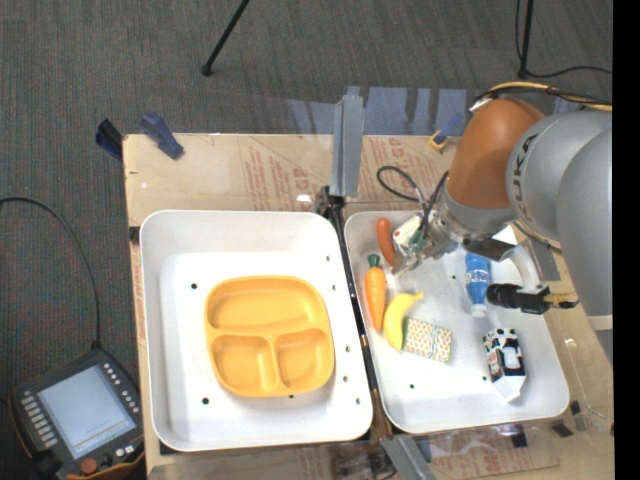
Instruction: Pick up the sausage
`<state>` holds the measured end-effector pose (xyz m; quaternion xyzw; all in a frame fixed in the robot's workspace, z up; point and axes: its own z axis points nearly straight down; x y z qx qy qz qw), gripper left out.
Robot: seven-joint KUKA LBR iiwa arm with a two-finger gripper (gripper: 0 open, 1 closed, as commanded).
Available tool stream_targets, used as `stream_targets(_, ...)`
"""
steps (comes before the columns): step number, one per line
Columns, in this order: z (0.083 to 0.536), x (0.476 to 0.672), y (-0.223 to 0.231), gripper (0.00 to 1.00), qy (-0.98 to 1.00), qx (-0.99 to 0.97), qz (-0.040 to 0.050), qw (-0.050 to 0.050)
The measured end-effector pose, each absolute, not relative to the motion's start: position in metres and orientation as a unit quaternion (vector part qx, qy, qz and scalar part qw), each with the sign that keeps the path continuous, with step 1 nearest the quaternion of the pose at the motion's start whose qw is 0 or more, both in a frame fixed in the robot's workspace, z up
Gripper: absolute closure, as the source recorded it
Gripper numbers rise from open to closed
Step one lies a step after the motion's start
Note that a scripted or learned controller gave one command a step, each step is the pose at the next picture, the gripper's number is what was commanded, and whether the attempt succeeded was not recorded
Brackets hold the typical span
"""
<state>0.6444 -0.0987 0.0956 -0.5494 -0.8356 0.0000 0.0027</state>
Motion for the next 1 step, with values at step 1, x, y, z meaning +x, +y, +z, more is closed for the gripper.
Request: stream_targets(1,0.1861,0.6443,-0.0375,1.00,-0.714,-0.700,0.0010,0.001)
